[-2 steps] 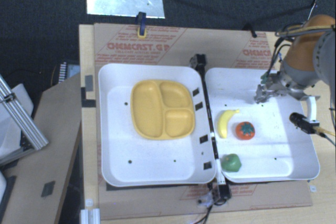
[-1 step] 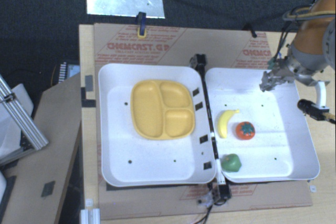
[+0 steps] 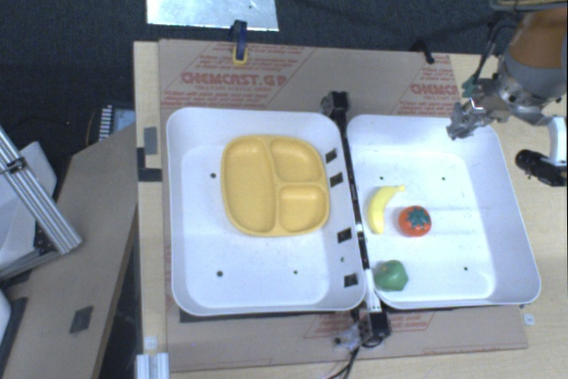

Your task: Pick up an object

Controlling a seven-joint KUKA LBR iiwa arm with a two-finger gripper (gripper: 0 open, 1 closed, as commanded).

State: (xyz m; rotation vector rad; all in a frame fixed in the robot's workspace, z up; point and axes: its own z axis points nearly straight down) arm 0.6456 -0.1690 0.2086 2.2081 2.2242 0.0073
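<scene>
Cardboard-topped bench (image 3: 266,75) carries two shallow white bins. Left bin (image 3: 191,191) holds a yellow divided plastic tray (image 3: 273,185). Right bin (image 3: 479,191) holds a small yellow banana (image 3: 382,205), a red-orange tomato-like toy (image 3: 414,221) and a green round fruit (image 3: 390,275). At its far right corner hovers the gripper (image 3: 463,122); its state I cannot tell. Judged: approach step; next, travel over one fruit and descend.

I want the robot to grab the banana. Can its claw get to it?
Probably yes. The claw hangs over the right bin's far corner, and the banana lies uncovered, with the tomato close beside it.
</scene>
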